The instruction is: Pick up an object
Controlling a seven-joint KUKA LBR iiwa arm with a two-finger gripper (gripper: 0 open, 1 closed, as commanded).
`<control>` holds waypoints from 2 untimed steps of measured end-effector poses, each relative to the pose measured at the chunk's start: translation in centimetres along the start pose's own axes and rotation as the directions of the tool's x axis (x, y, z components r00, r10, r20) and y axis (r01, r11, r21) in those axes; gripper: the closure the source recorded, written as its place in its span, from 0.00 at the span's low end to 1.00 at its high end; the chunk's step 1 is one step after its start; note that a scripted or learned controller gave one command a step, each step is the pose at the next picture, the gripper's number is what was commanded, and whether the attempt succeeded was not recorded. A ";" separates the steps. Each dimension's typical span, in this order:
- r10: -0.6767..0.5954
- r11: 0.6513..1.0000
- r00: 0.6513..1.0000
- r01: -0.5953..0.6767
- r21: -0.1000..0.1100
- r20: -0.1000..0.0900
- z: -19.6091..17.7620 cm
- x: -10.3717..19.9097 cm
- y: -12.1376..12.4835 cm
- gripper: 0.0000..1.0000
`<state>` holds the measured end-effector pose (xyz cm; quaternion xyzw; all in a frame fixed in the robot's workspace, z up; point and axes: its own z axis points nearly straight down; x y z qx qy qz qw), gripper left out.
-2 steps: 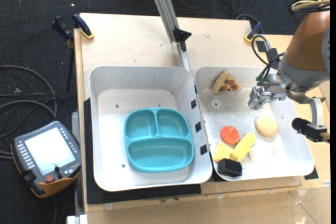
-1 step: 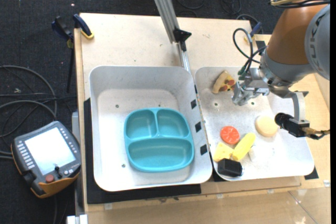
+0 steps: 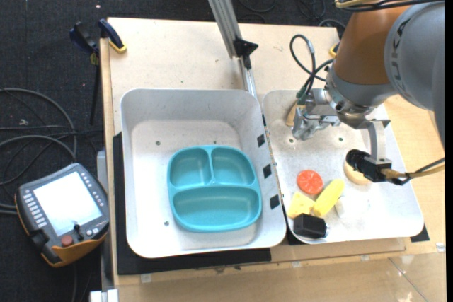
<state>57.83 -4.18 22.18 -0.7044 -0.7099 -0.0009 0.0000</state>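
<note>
A grey robot arm (image 3: 407, 32) with an orange band reaches in from the right over a pale wooden bench (image 3: 177, 53) that carries two shallow white bins side by side, seen from above.

The gripper (image 3: 308, 125) hangs over the far left part of the right bin (image 3: 396, 212), close to the wall it shares with the other bin. It holds nothing that can be seen, and whether it is open or closed cannot be told from this angle. A small tan piece (image 3: 291, 113) lies just beside the gripper, towards the shared wall.

The other loose things sit well apart from the gripper, gathered near the right bin's near left corner. A red-orange disc (image 3: 308, 181) lies flat. Just beside it, towards the near edge, is a long yellow piece (image 3: 330, 196), with a smaller yellow chunk (image 3: 301, 206) touching it. A black block (image 3: 309, 225) rests against the near rim, just beside the yellow chunk. A pale round thing (image 3: 352, 171) lies nearer the bin's middle, partly hidden by the robot.

The left bin (image 3: 141, 113) holds a teal divided plate (image 3: 212, 189) with three compartments, lying flat near its middle.

A handheld control unit (image 3: 62, 212) with a screen lies on the dark floor beyond the bench's left edge.
</note>
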 end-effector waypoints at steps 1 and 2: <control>0.000 1.000 1.000 0.000 0.000 0.000 0.3 4.6 1.2 1.00; 0.000 1.000 1.000 0.000 0.001 -0.001 0.4 10.4 1.1 1.00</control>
